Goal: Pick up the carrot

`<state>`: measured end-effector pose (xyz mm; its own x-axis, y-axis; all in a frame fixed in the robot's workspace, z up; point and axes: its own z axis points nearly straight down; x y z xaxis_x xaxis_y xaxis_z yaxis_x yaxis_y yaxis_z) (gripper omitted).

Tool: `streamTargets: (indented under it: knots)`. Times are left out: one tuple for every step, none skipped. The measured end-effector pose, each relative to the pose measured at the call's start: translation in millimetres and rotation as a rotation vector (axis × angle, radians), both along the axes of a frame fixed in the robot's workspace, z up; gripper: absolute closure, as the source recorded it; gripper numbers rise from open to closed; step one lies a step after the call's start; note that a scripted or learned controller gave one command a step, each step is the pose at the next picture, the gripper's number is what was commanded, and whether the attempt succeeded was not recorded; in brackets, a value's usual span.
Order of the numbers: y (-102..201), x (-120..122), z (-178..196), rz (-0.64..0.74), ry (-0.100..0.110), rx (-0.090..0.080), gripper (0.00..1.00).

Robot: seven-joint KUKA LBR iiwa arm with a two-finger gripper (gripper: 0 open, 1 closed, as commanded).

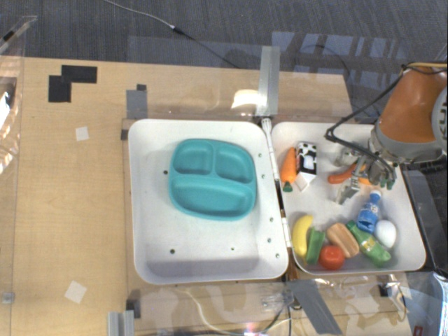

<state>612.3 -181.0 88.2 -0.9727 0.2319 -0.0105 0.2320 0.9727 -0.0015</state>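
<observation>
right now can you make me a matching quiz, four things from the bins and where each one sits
Things:
1. teal divided plate
2. carrot
3. banana
4. white egg

Places:
A. right bin, near its right wall
B. middle of the left bin
C. right bin, lower left part
D. right bin, upper left, by the wall between the bins

Pairs: 1-B, 2-D, 3-C, 4-A

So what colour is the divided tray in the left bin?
Teal, plain to see in the camera view: the divided tray.
</observation>
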Motion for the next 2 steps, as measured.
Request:
streamTargets:
  knots:
    - [11.1, 46.1, -0.6, -0.238, 0.011, 0.005, 0.0]
    - [-18.9, -10.4, 0.2, -0.186, -0.001, 0.003, 0.0]
